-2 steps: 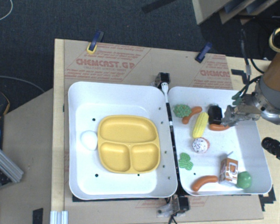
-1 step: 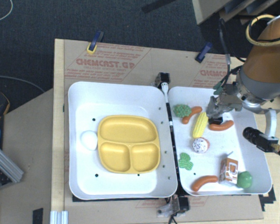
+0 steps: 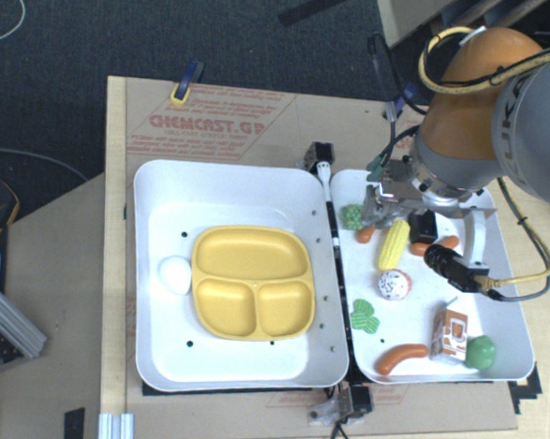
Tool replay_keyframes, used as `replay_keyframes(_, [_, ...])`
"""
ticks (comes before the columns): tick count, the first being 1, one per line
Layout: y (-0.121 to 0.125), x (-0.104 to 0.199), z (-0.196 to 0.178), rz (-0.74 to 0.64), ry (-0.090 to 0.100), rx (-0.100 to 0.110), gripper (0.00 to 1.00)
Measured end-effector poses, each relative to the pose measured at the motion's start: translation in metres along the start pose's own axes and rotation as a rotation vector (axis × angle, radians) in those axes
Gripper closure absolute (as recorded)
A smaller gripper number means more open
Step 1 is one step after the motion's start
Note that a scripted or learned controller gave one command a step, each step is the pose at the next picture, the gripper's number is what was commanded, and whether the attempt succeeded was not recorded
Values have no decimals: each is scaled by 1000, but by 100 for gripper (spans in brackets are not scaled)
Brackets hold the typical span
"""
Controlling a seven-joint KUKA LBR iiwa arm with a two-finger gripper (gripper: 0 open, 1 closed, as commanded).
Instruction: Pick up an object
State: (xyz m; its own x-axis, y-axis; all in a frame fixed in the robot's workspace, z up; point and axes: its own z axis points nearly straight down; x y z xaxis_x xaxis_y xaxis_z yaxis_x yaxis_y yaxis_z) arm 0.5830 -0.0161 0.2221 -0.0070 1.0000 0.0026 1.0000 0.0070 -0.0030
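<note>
The right bin (image 3: 520, 345) holds several small items. Among them are a yellow corn cob (image 3: 394, 243), a white speckled ball (image 3: 393, 285), a green leafy piece (image 3: 364, 316) and a sausage (image 3: 402, 357). My gripper (image 3: 382, 205) hangs low over the bin's far left part, just above the top end of the corn cob. A small orange carrot (image 3: 365, 235) and a green piece (image 3: 352, 216) lie right beside it. Nothing is visibly held.
A brown and white box (image 3: 451, 332) and a green ball (image 3: 480, 351) lie at the right bin's near right. An orange piece (image 3: 445, 243) sits under the wrist. The left bin (image 3: 154, 205) holds a yellow divided plate (image 3: 252, 281) and a white egg (image 3: 173, 273).
</note>
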Motion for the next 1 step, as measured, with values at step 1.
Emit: replay_keyframes(1, [6, -9, 6, 7, -3, -2, 100])
